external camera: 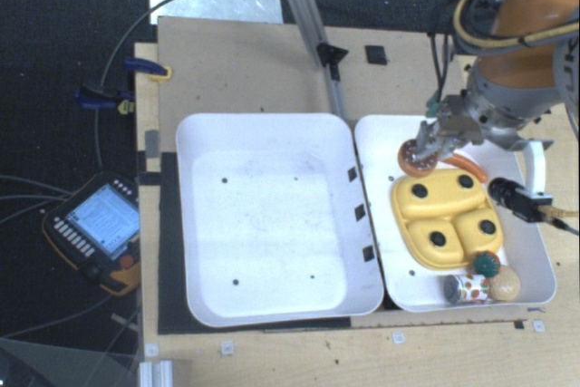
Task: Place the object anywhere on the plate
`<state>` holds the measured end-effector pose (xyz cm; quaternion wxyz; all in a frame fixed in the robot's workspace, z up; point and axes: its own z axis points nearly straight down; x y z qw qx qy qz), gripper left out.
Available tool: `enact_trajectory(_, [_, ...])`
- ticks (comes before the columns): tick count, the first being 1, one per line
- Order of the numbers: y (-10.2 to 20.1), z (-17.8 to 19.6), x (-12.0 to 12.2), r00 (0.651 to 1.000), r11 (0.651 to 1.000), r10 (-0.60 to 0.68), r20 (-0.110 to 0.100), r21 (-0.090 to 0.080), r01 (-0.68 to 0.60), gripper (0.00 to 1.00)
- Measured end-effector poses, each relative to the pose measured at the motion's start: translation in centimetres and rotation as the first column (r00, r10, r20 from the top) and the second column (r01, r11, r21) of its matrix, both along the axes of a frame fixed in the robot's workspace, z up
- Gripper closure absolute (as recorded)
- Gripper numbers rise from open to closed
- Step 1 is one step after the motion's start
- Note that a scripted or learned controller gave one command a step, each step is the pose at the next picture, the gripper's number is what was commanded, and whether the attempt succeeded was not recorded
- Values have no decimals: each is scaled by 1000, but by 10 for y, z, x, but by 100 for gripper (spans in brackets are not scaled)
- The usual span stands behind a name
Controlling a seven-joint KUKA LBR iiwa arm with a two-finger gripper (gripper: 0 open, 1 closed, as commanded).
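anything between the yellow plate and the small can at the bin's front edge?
In the camera view, the yellow plate and the small can are separated by a short strip of bare white bin floor. A teal ball sits just right.

left bin (263, 304), teach pendant (95, 227), clamps (145, 68)

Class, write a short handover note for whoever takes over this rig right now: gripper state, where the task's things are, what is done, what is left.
Gripper: over the right bin's far end, at a brown round object; grasp cannot be confirmed.
Yellow sectioned plate: in the right bin, nothing on it.
Orange piece lies by the plate's far edge; small items sit at the bin's near end.
Left bin: beside it.
Done: approach to the object.
Left: secure it, set it on the plate.
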<state>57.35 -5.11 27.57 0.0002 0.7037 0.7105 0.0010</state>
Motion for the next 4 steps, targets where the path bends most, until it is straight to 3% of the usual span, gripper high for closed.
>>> enact_trajectory(1, [52,-22,-4,1000,1000,0,-2,1,0,100])
enact_trajectory(4, [184,-40,-30,1000,1000,1,-1,2,-1,100])
